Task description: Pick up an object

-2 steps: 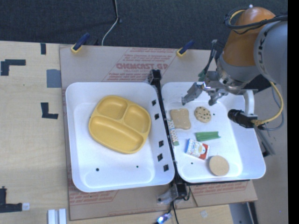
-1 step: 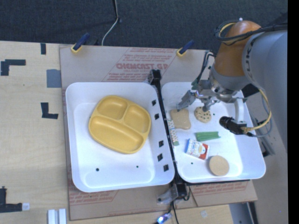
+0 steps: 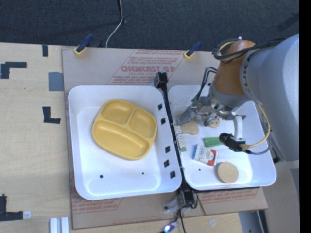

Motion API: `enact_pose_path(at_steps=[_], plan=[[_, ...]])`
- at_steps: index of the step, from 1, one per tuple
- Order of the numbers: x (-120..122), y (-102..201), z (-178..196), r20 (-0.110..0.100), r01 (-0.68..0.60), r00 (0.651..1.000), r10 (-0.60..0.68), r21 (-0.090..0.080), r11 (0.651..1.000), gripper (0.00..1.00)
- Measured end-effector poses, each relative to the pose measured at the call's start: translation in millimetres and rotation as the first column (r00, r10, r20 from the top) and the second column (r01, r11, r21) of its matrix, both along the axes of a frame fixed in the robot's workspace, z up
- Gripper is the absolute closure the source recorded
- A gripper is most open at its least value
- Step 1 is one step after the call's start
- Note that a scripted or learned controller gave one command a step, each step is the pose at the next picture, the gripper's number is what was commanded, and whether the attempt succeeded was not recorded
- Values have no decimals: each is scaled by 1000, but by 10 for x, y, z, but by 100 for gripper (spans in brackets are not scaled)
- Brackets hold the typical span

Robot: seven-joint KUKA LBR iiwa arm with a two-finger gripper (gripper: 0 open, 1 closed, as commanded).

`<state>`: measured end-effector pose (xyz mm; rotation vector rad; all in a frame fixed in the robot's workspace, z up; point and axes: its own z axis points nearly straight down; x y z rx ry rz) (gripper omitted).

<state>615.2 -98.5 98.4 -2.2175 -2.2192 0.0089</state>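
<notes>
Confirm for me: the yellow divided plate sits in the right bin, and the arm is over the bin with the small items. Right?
Not quite. The camera view shows the yellow divided plate in the left bin, not the right one. The arm is indeed over the right bin with the small items.

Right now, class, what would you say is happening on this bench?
A grey robot arm reaches in over the right bin, its gripper low by a small tan piece. Nearby lie a green piece, a small packet and a round tan disc. The left bin holds a yellow divided plate. Nothing looks lifted yet.
</notes>
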Motion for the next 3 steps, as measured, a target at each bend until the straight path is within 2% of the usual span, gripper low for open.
enact_pose_path(at_steps=[1, 3], plan=[[14, 17, 138, 4, -3, 1000, 3, 1, 1000, 100], [57, 32, 1090, 10, -1, 1000, 1, 1, 1000, 100]])
